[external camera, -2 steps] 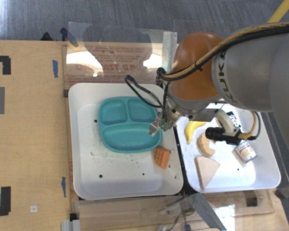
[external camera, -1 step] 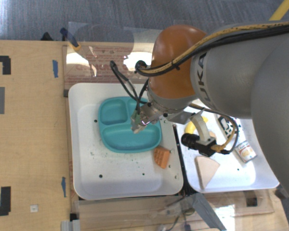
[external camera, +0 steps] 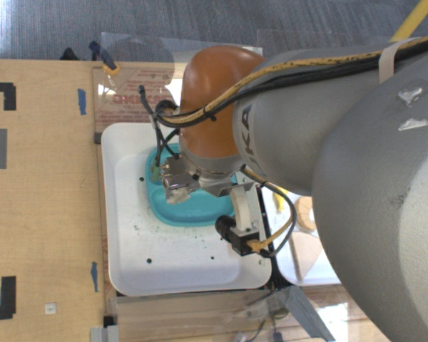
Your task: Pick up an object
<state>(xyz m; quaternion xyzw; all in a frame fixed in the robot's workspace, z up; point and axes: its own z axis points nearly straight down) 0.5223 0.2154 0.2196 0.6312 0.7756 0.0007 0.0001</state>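
A turquoise, flat-edged object lies in the left white bin, near its middle. The arm's orange band and grey wrist hang straight over it and cover its upper part. My gripper is down at the object's top left, where metal parts touch or nearly touch the turquoise surface. The wrist hides the fingertips.
The big grey arm covers the right bin; a yellow thing and a tan thing peek out beside it. Black and yellow cables loop around the wrist. A brown board lies left of the bins.
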